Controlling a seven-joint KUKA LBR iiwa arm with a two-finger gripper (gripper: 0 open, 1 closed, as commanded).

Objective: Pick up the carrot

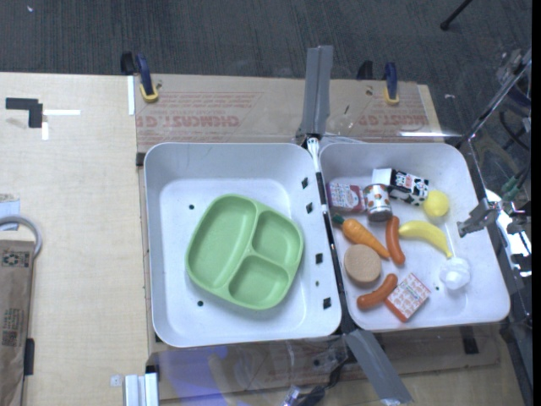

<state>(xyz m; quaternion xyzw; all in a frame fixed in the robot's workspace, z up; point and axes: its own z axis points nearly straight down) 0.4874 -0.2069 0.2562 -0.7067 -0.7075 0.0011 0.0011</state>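
The carrot (365,232) is lying in the right bin (482,311), toward its nine o'clock side, slanting from upper left to lower right. Its lower end is sitting just above a round tan bun-like disc (363,265), and a reddish sausage (393,239) is standing nearly upright just at its three o'clock. At the carrot's twelve o'clock a small pink-and-white carton (345,196) and a dark can (377,203) are resting side by side, with a black-and-white cow-print carton (407,185) further toward one o'clock. A yellow lemon (436,204) and a banana (427,236) are lying toward three o'clock of the carrot. At five o'clock a second sausage (377,292) is touching a red-patterned packet (407,297). A white round piece (456,274) is sitting near the bin's right wall.

The left bin (165,311) is holding a green divided plate (245,251) near its middle. Both bins are sitting on the worktop (68,227).

A metallic part at the far right edge, near the right bin's three o'clock rim, is too unclear to identify, so whether the fingers are released or clenched cannot be told.
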